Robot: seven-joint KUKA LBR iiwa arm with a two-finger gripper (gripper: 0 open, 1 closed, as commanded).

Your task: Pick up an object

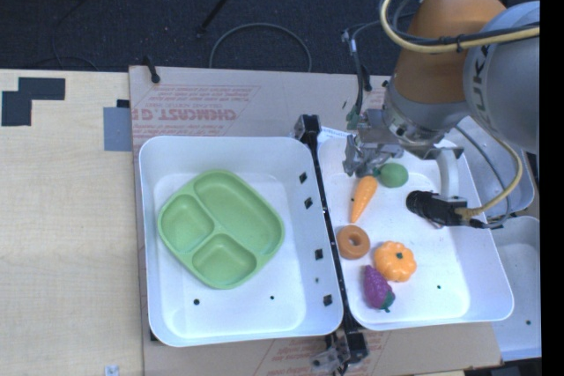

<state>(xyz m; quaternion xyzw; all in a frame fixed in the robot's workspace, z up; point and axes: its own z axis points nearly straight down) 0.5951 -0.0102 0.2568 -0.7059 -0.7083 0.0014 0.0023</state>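
Pale wood counter (pixel 62 216) far left, w/ a cardboard sheet (pixel 194 106) under both bins. Left bin (pixel 167 313) holds one thing: a green divided plate (pixel 220 229), three compartments, lying flat approx. mid-bin, turned at an angle to the bin walls.

Right bin (pixel 441 286) has the small toys. Carrot (pixel 361 196) lies near the bin's left wall, leafy end up toward the far side, tip pointing down-left. Just below it, a brown donut (pixel 353 241), flat. Purple grapes (pixel 378 288) sit nearer the front edge; orange pumpkin (pixel 394 261) just right of the donut, touching or nearly touching the grapes. A green round toy (pixel 394 175) sits next to the carrot's top, on its right.

Hand (pixel 367 161) is low in the far part of the right bin, directly over the carrot's top end & beside the green toy. Can't tell if it's open or closed; no obj. visibly in its grip. Arm (pixel 511 75) comes in from upper right.
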